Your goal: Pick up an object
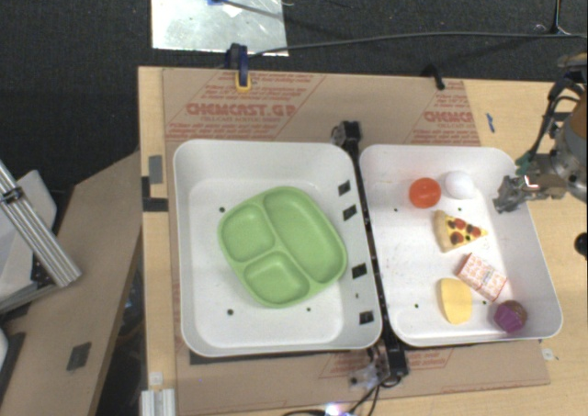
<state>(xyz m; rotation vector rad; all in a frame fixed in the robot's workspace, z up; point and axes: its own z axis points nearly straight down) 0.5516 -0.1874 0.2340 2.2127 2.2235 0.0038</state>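
The gripper, jaw state indeterminable, sits at the right bin rim and risks striking it while descending toward the white ball.

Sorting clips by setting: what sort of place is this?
Probably a robotics lab bench: two white bins clamped on a board, toy food such as a pizza slice, and a robot hand at the right bin's edge.
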